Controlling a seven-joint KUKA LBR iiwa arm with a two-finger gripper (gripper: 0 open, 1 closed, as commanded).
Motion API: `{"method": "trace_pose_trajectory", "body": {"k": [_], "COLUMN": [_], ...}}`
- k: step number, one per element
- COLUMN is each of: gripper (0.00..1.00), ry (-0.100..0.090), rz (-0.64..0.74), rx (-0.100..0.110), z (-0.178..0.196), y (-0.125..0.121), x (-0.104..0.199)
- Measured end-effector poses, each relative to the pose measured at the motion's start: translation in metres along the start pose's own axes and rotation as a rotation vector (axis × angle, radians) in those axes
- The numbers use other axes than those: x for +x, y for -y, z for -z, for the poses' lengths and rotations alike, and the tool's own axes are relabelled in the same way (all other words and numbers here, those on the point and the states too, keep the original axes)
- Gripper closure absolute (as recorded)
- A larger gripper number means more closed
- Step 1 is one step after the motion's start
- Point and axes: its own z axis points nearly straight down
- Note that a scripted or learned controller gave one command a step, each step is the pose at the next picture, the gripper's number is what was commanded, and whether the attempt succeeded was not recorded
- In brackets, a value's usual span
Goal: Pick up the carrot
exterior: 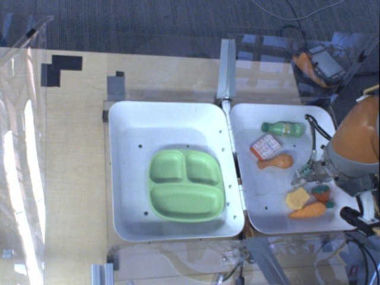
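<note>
The orange carrot (307, 211) lies flat near the front edge of the right bin (261, 215), its tip pointing left. The gripper (309, 172) hangs over the right half of that bin, a little behind the carrot and apart from it. The arm's orange band (356, 136) rises behind it at the right. Nothing shows in the gripper's grasp.
In the right bin also lie a yellow cheese wedge (297, 198), a small red fruit with a green top (321, 190), a drumstick (276, 161), a red and white box (265, 146) and a green bottle (282, 128). A green divided plate (186, 184) sits in the left bin (127, 159).
</note>
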Motion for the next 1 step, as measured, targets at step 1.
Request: {"method": "trace_pose_trajectory", "body": {"k": [1], "gripper": [1.00], "ry": [-0.002], "rz": [-0.333], "rx": [0.017], "z": [0.0858], "y": [-0.0050], "x": [0.0516]}}
